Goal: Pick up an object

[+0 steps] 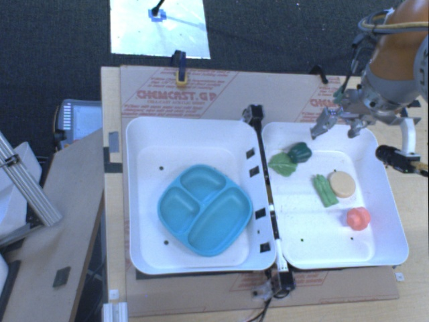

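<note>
Dark, speckled carpet covers the floor behind the bench. On that floor lies a shiny square metal sheet that catches the light. A flat piece of brown cardboard with red printed letters lies on the bench, and two shallow white bins sit on it side by side, touching along a black hinge strip down the middle.

Inside the left bin rests a smooth blue plastic plate. It has rounded corners and three sunken parts, and it sits turned at a slant.

Inside the right bin lie small toy foods. A dark green bumpy pepper sits near the far wall, touching a lighter green leafy piece on its left. Closer to the middle is a long green ridged piece, and just beside it on the right is a flat round tan disc. Near the front right lies a small round pink-red piece, apart from the rest.

From the right comes the grey arm with its shiny orange band. Its gripper hangs over the far edge of the right bin, above the cardboard and the bin wall. The two metal fingers are spread apart, with nothing between them. They touch none of the toys. The dark green pepper is the nearest toy, a little below and to the left of the fingers.
</note>
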`<state>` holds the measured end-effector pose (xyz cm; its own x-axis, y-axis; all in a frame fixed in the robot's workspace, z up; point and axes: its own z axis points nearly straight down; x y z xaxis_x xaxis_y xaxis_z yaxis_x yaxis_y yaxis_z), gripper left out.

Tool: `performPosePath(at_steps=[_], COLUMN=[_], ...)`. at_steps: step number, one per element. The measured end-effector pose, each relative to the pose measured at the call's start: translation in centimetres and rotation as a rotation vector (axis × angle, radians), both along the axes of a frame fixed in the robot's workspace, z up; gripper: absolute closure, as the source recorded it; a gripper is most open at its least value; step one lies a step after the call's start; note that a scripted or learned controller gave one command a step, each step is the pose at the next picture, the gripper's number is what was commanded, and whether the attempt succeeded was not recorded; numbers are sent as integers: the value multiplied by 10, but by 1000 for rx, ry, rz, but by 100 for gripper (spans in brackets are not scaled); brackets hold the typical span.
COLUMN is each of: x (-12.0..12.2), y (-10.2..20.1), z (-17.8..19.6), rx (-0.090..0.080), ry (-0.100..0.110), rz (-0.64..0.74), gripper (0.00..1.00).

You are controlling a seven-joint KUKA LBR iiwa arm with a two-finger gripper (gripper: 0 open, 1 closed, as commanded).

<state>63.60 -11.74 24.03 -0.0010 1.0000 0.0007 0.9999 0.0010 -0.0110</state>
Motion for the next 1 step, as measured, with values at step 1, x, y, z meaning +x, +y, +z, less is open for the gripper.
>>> performPosePath(at_steps=[1], x=[2], y=[0], z=[8], rx=[-1], ry=[-12], rz=[2], gripper=[0])
